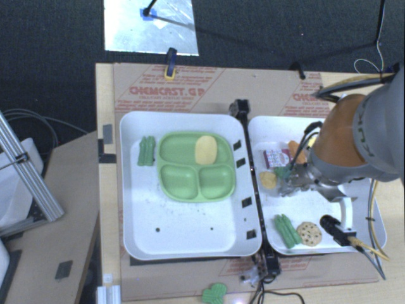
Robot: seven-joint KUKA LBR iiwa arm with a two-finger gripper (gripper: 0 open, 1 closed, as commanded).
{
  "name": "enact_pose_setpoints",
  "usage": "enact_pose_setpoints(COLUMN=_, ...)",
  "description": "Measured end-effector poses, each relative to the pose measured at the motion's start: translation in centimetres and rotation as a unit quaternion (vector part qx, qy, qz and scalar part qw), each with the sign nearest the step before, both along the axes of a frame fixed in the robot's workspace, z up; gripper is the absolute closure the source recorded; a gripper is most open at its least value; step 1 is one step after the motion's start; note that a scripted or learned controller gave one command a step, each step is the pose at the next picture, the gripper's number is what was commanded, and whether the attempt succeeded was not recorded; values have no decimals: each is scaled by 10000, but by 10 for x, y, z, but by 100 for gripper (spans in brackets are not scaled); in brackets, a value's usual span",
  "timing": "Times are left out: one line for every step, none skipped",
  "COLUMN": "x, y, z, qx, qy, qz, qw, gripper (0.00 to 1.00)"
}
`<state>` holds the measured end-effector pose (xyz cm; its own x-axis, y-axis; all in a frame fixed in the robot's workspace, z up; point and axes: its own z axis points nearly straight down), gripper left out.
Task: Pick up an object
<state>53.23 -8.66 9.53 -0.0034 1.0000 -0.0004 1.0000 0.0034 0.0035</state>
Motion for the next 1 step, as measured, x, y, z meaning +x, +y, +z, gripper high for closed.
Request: enact_pose_setpoints(x=0, y=0, z=0, qx=0, qy=2, qz=-2, qw=10000, gripper=0)
